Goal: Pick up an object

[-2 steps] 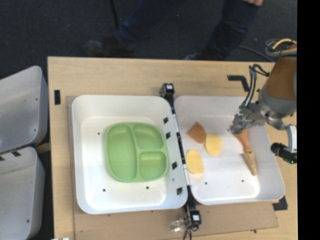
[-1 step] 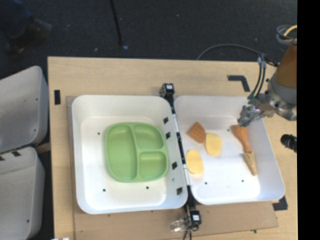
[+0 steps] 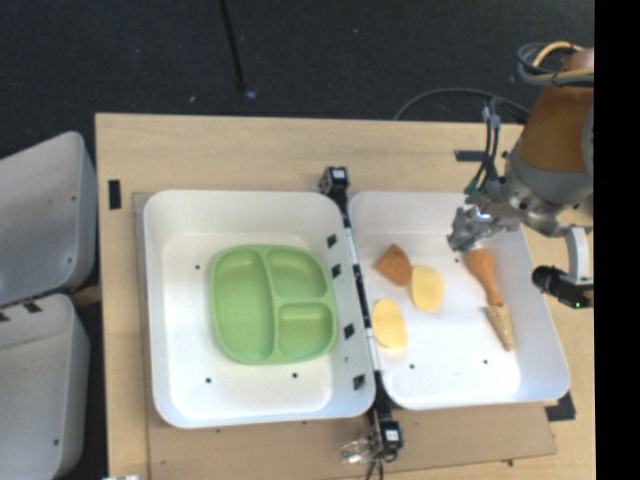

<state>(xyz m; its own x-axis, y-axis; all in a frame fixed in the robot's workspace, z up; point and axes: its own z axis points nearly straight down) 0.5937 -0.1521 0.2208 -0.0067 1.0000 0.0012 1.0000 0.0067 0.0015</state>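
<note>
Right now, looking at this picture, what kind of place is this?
Probably a robotics lab bench: a robot arm reaches over two white bins, one holding a green divided plate, the other toy food pieces.

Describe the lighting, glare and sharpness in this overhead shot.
Camera view: even, soft light with faint shadows; the white bins look bright, near washed out, with little surface detail; the floor behind is very dark; the green tray and food pieces are fairly sharp; the pincer looks soft and hard to read.
</note>
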